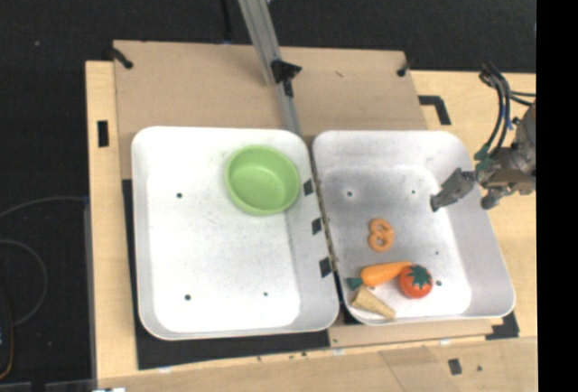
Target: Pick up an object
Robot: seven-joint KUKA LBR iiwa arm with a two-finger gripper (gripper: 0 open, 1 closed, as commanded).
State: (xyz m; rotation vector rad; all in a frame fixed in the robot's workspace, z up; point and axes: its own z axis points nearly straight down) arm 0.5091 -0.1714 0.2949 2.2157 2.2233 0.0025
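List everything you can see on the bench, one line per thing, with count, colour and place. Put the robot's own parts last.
bins: two, white, side by side on the bench.
bowl: one, green, upper right part of the left bin.
pretzel: one, orange-brown, middle of the right bin.
carrot: one, orange, near edge of the right bin.
tomato: one, red with green top, just right of the carrot.
cone: one, tan, near left corner of the right bin.
pole: one, grey, slanting behind the bins.
tool: one, dark grey, over the right bin's right side, holding nothing visible.

claw (pixel 468 191): dark grey fingers | wrist: grey metal | cables: black, looped above
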